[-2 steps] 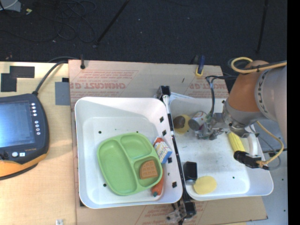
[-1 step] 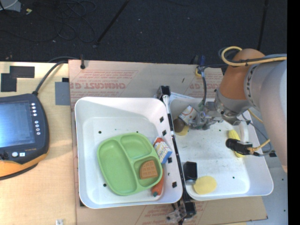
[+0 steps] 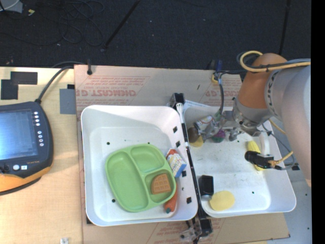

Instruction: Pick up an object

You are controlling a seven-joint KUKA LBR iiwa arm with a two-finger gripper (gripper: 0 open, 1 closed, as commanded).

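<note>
Here my two-finger gripper (image 3: 219,131) hangs low over the far end of the right shallow white bin (image 3: 284,197), among small mixed toys (image 3: 205,123). I cannot tell how wide it stands or what it holds.

Grey arm (image 3: 292,93) reaching in from the right, orange-banded wrist bent down, gripper (image 3: 219,131) low

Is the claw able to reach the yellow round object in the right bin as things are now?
Probably yes. The yellow round object lies alone near the front wall of the right bin, with nothing on top of it. The claw is at the far side of that bin.
</note>
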